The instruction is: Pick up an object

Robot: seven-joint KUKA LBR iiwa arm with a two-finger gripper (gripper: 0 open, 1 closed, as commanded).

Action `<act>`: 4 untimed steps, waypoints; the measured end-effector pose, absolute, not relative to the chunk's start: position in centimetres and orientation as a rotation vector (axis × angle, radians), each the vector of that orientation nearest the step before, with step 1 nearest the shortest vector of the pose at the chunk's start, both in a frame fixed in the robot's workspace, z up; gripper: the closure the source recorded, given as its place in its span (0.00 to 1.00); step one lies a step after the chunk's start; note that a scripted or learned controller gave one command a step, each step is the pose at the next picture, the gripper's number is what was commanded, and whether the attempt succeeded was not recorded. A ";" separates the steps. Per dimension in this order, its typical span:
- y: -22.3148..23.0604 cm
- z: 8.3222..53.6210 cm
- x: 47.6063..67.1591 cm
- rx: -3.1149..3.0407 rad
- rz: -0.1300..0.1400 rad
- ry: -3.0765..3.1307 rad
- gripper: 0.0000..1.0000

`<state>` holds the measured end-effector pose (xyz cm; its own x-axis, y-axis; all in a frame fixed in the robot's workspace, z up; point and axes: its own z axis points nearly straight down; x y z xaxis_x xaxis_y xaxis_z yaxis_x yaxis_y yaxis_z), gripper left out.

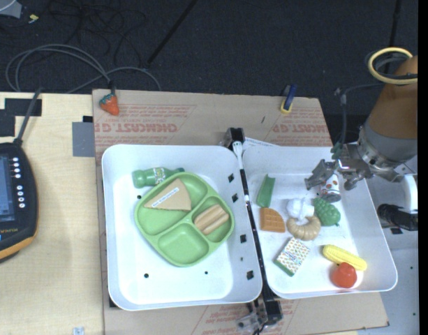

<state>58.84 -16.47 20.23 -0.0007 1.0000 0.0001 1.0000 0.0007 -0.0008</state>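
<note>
Grey fingers (330, 181) hover, perhaps touching green broccoli (328, 213).

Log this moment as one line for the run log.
gripper: over right bin, above broccoli | grasp: unconfirmed | left bin: green tray, green bottle

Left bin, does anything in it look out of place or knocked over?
One thing: a green bottle lies on its side on the left bin floor, tucked against the upper left rim of the green divided plate. The sandwich wedge and the hot dog bun sit neatly in separate plate compartments.
</note>
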 end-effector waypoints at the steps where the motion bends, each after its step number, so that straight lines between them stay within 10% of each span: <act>1: -16.5 21.2 58.8 -2.219 0.001 -2.221 1.00; 2: -10.6 24.3 53.6 -2.213 -0.001 -2.222 1.00; 3: -4.3 38.6 51.4 -2.217 -0.018 -2.237 1.00; 4: 1.8 40.2 47.5 -2.212 -0.001 -2.228 1.00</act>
